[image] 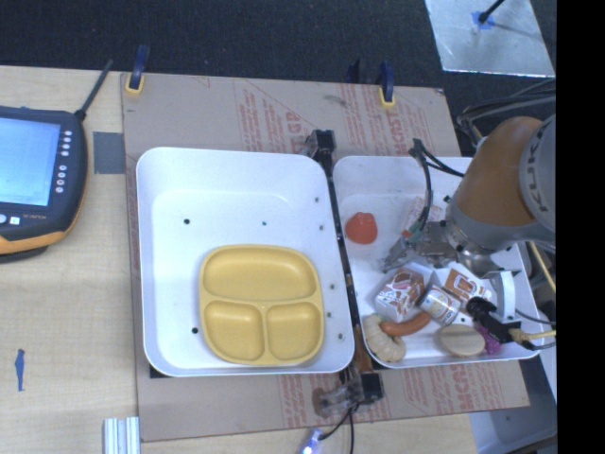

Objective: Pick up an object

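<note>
The right bin [378, 173] holds several small objects. A red tomato-like piece [360, 227] lies near its left wall. Lower down sit a white and brown packet [400, 292], a small can [438, 305], a sausage [407, 325], a pale bun-shaped piece [386, 345] and a beige oval piece [460, 341]. A purple item [492, 332] lies at the bin's right. The arm's orange band [501, 173] hangs over the right side of this bin. The gripper [413, 247] points down-left beneath it, just above the packet.
The left bin [189, 183] holds a yellow divided tray [262, 304]. A teach pendant [33, 178] lies at the far left on the bench. Cables run along the right bin's far edge. Blue clamps [385, 80] hold the cardboard sheet at the back.
</note>
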`<state>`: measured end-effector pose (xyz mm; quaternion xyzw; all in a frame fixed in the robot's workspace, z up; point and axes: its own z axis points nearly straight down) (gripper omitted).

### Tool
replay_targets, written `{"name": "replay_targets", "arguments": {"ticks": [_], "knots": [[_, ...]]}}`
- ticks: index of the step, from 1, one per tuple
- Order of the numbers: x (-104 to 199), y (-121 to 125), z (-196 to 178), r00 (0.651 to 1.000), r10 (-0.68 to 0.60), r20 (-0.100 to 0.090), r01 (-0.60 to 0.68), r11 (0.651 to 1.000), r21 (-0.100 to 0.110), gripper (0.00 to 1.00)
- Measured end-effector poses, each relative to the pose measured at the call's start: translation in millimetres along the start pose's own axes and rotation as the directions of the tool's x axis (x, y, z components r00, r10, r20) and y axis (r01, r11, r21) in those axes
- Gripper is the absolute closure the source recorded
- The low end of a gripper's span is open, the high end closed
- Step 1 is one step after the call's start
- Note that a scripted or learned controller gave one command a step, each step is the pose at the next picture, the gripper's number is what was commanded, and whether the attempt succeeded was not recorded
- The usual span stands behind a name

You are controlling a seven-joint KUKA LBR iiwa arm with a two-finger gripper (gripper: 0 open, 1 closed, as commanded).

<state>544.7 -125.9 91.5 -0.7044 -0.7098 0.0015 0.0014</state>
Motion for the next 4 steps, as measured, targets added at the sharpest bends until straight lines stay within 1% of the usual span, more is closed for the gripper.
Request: {"name": "replay_targets", "arguments": {"ticks": [1, 2, 3, 4], "knots": [[3, 66, -1, 1.0, 0.004, 0.0, -0.004, 1.0, -0.002, 0.0], [-36, 99, -1, 1.0, 0.005, 0.0, -0.005, 1.0, -0.002, 0.0], [-36, 99, -12, 1.0, 0.001, 0.0, -0.001, 1.0, -0.001, 1.0], [73, 65, -101, 1.0, 0.001, -0.001, -0.001, 1.0, -0.002, 1.0]]}}
